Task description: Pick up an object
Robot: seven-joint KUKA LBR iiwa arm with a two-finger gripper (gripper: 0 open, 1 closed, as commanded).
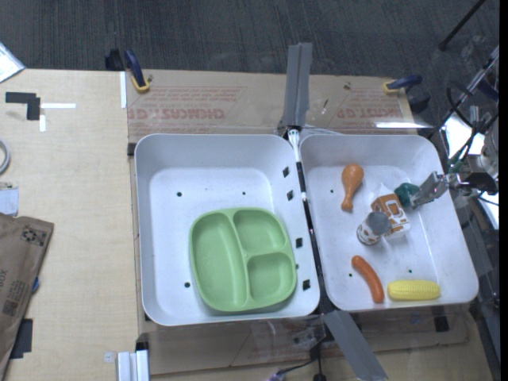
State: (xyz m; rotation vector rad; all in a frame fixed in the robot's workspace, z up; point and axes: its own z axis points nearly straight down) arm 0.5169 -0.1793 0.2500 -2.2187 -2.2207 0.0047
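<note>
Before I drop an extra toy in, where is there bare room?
Left bin: bare floor along the back wall and left of the green tray. Right bin: a bare strip at its left wall, beside the sausage. Crowded around the drumstick, corn and gripper.

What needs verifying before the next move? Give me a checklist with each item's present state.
1. Gripper inside the right bin: ok.
2. Object between the fingers: cannot tell.
3. Teal toy beside the gripper, within reach: ok.
4. Targets lying apart: drumstick, sausage and corn ok; orange-and-white toy close to the teal one, not ok.
5. Green divided plate in the left bin, out of the arm's way: ok.
</note>
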